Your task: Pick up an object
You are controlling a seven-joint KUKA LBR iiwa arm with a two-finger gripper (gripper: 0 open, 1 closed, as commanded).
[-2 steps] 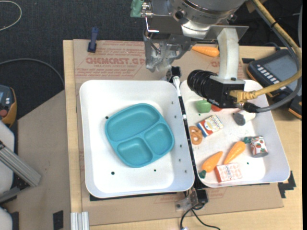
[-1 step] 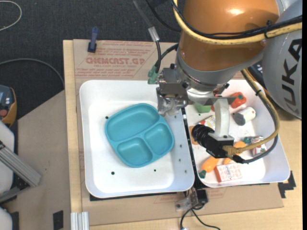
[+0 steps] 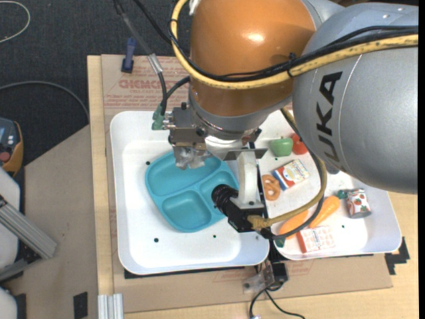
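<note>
divided tray point(image 3: 186, 201) in left bin point(image 3: 133, 198)

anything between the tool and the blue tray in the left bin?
Nothing visible. The tool sits right over the blue tray's upper edge in the left bin, with no other object between them. The arm's wrist hides part of the tray's right side, so contact can't be judged.

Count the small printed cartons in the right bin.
3. One carton beside the pretzel, one carton near the bin's right edge past the carrot, one carton at the front below the carrot. The arm covers the bin's rear, so more may be hidden.
</note>
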